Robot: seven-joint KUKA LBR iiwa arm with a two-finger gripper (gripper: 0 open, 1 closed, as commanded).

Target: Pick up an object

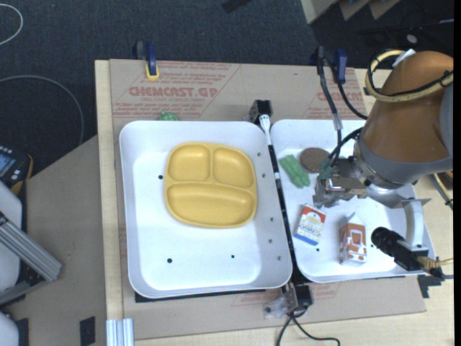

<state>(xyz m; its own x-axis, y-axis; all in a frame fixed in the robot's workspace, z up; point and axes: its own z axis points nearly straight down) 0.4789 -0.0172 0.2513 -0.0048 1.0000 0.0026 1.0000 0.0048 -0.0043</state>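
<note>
- Gripper low over the right bin, at its left-centre; how far open it is cannot be told, and nothing is seen held.
- Green piece and brown disc just behind the gripper, toward the far rim.
- White-and-blue carton just in front of the gripper; brown-and-white carton beside it.
- Left bin: yellow divided plate.
</note>
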